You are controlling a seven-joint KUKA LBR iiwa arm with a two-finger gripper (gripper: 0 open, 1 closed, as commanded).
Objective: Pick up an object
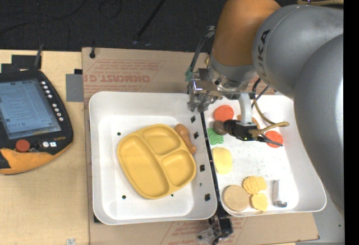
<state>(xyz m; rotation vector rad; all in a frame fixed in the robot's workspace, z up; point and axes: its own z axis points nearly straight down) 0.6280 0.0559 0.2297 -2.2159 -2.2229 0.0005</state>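
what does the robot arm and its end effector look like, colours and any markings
The arm is bulky, rounded and smooth grey, with a glossy orange band above the wrist. Dark lettering is partly visible on the grey shell beside the band. The end effector is a small silver metal assembly, with a thin dark cable running down to it.

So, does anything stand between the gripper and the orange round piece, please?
Nothing visible does. The gripper is at the right bin's far left corner, with the orange round piece just beside it.
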